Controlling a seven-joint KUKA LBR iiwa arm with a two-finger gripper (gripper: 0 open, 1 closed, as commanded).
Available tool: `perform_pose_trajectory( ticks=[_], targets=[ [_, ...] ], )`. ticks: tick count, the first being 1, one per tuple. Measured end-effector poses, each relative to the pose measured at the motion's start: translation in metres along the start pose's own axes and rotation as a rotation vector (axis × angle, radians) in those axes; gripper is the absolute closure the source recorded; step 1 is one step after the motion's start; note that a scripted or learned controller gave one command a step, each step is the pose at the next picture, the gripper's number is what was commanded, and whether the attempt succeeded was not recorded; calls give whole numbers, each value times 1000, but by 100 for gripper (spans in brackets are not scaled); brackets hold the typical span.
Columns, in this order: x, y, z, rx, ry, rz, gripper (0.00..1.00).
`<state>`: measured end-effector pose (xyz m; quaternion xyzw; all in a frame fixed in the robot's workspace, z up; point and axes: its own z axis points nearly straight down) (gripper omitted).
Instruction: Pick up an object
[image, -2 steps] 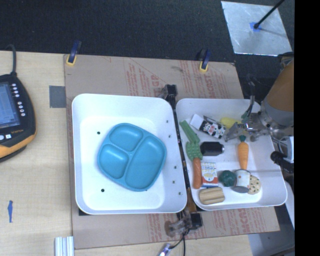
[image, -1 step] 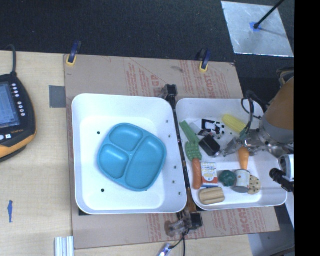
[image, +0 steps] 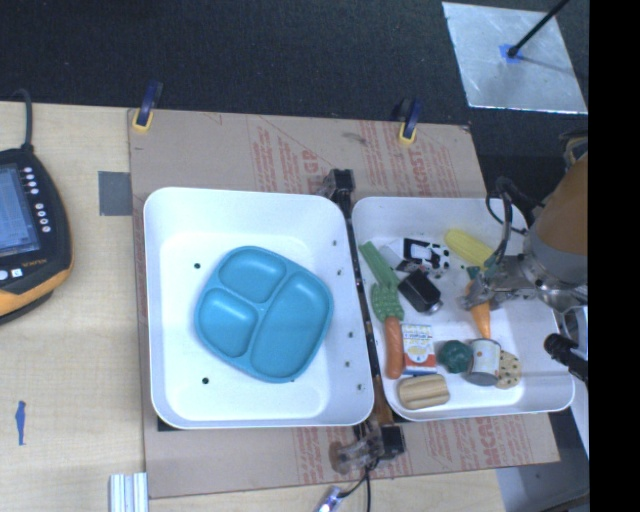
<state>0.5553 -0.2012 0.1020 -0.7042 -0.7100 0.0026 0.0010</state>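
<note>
Cardboard covers a wooden bench (image: 80, 350), and two shallow white bins sit on it side by side. Over the right bin (image: 540, 400), the gripper (image: 482, 290) hangs low at the end of the grey arm (image: 560, 225) with its orange band; whether its fingers are apart or closed cannot be told. A small carrot (image: 483, 320) lies right under it. Nearby lie a yellow piece (image: 467, 246), a black block (image: 420, 292), a green toy (image: 384, 290), a longer carrot (image: 394, 347), a teal ball (image: 455, 355), and a wooden block (image: 424, 390). The left bin (image: 170, 400) holds a blue divided plate (image: 263, 312). A handheld control tablet (image: 25, 235) rests on the bench's far left.
</note>
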Motion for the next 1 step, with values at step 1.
perform_pose_trajectory(
  ticks=[1],
  targets=[
    [76,17,10,0,2,1,100]
  ],
)
